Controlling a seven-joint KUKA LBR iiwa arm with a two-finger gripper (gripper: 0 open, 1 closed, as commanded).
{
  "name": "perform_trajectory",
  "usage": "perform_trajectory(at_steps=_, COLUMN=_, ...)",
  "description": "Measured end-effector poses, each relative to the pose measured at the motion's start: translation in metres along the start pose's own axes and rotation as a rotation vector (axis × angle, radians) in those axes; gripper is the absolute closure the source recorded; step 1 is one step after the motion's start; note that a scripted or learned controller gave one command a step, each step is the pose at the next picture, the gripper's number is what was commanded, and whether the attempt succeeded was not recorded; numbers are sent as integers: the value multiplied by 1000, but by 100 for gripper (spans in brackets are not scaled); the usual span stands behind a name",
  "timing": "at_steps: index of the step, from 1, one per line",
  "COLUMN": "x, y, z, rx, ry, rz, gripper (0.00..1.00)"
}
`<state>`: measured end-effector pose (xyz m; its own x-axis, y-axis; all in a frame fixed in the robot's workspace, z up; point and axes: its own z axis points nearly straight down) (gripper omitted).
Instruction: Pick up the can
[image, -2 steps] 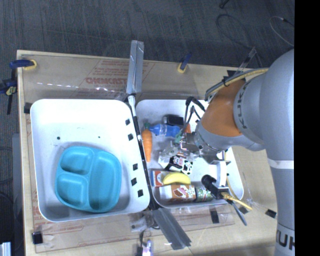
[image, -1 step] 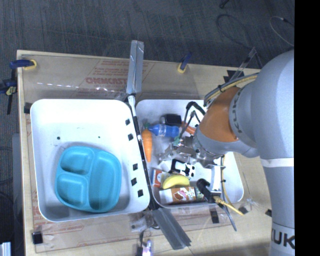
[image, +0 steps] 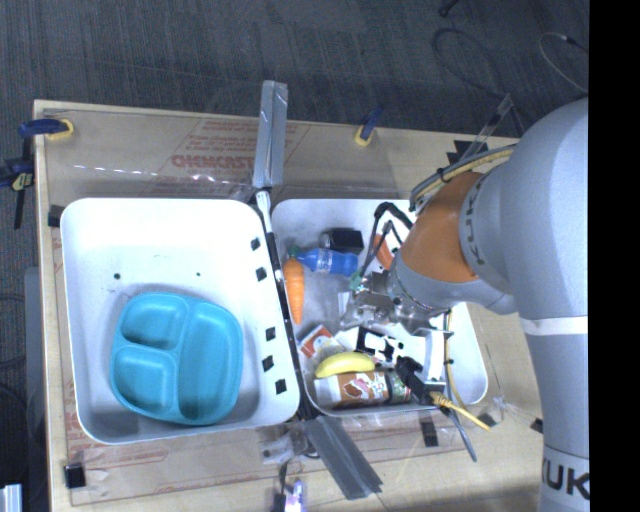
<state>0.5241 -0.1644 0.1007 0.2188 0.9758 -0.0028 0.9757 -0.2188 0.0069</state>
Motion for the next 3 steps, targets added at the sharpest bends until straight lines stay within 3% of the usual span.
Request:
perform_trajectory(at_steps=1, x=0, y=0, z=0, rx=0, ry=0, rz=0, gripper=0)
perform_trajectory(at_steps=2, x=-19, y=83, z=13, rx=11, ry=4, rz=-186, gripper=0)
perform_trajectory(at_steps=3, x=-11, y=120, z=17, rx=94, ry=8, rz=-52, gripper=0)
